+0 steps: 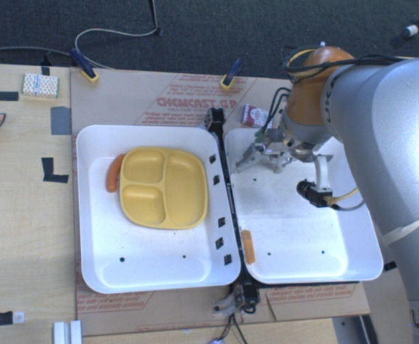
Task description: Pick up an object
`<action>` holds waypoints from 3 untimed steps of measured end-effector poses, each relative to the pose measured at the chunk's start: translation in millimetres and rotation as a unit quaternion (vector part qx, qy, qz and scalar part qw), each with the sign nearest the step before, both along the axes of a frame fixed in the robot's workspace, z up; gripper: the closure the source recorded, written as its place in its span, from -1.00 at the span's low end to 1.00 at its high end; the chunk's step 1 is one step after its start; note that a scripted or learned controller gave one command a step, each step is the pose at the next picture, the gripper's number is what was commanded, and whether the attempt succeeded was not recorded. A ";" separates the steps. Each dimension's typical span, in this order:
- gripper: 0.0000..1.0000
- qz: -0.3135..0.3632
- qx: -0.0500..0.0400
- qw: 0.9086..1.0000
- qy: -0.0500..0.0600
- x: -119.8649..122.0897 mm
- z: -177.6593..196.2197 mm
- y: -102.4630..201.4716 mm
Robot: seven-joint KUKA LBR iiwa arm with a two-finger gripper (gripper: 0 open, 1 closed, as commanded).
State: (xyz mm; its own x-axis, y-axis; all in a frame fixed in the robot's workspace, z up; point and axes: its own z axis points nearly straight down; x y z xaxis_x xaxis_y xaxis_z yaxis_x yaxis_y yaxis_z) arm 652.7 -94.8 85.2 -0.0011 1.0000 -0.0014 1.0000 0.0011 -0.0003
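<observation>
My gripper (261, 163) hangs over the back left part of the right bin (353, 260), open, with nothing between its fingers. A small orange piece (247, 246) lies against that bin's left wall, nearer the front and well apart from the gripper. In the left bin (98, 264) a yellow divided plate (163, 188) lies flat. An orange sausage (113, 173) rests against the plate's left edge.
The grey arm and its orange wrist band (316, 92) cover the right bin's back right. A black cable loop (317, 193) hangs over the bin floor. A small packet (252, 115) lies on the cardboard behind the bins. Two clamps (231, 74) grip the cardboard's back edge.
</observation>
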 end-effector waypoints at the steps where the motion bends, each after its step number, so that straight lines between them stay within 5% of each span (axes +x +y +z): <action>1: 1.00 0.001 0.000 1.000 -0.001 0.4 10.3 0.4; 2: -1.00 0.001 0.000 1.000 -0.001 0.5 10.3 0.4; 3: 1.00 0.001 0.000 1.000 0.000 0.3 19.5 1.2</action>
